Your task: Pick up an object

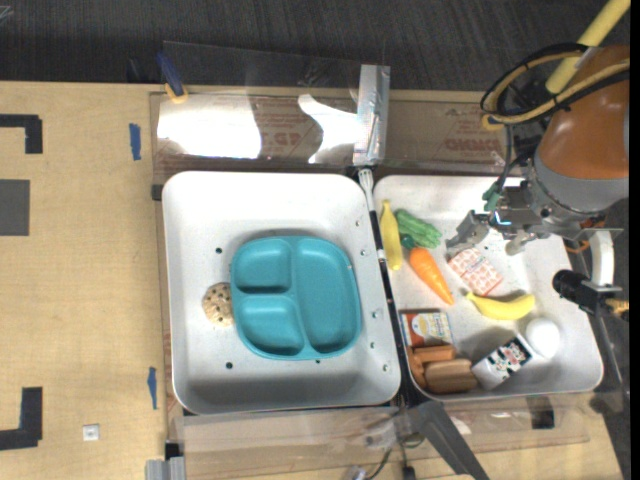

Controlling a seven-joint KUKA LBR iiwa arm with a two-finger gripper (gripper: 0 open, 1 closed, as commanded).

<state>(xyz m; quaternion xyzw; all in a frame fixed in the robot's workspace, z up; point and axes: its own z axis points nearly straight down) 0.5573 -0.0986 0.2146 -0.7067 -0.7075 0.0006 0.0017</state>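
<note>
Hovering open-fingered gripper [492, 232] above right bin [585, 368], nothing held

The gripper [492, 230] is hovering with fingers spread over the right bin [575, 373], gripping nothing. A red-and-white packet [473, 269] is lying just below it, a carrot [431, 274] to its left, a banana [503, 306] further below.

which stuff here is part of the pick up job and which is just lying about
Job in hand: gripper above the right bin; candidate objects there: carrot, banana, red-and-white packet, green vegetable, hot dog.

Lying about: teal divided plate and cookie in the left bin.
</note>
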